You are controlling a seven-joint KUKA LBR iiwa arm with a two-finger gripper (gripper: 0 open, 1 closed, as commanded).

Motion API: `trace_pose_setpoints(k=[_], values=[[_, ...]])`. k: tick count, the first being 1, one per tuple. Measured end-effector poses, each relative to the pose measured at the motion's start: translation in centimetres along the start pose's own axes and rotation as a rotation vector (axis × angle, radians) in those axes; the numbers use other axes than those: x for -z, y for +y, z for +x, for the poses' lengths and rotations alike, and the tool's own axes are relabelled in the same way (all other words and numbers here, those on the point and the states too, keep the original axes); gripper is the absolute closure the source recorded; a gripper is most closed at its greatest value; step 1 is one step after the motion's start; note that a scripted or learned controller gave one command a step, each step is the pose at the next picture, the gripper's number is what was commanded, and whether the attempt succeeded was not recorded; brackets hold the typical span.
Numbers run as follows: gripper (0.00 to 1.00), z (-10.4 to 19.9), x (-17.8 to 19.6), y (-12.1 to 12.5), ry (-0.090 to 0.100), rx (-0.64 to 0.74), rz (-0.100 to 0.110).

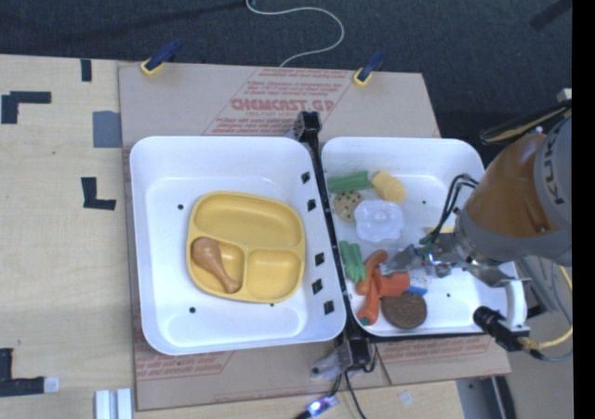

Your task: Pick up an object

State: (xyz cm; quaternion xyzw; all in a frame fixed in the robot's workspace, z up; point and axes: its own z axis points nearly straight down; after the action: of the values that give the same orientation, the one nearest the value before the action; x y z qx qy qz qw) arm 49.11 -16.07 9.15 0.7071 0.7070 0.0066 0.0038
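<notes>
One claw [409, 262] hovers above the carrot [370, 289].

arm [521, 199]: reaches in from right, wrist angled down-left
gripper [409, 262]: low, finger state unclear

A light wooden bench [56, 278] fills the left and lower frame. A brown cardboard sheet [279, 101] lies on it, centre, bearing a left white bin [153, 222] and right white bin [456, 162].
</notes>
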Motion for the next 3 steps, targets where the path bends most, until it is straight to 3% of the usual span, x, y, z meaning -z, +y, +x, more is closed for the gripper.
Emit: trace_pose_setpoints(k=[1, 2, 3], values=[[1.0, 0.1, 1.5, 0.5, -0.003, 0.003, -0.015], [1.0, -0.4, 7.7, 0.8, -0.006, 0.002, 0.012], [1.0, -0.4, 12.9, 1.0, -0.005, 0.002, 0.012]])
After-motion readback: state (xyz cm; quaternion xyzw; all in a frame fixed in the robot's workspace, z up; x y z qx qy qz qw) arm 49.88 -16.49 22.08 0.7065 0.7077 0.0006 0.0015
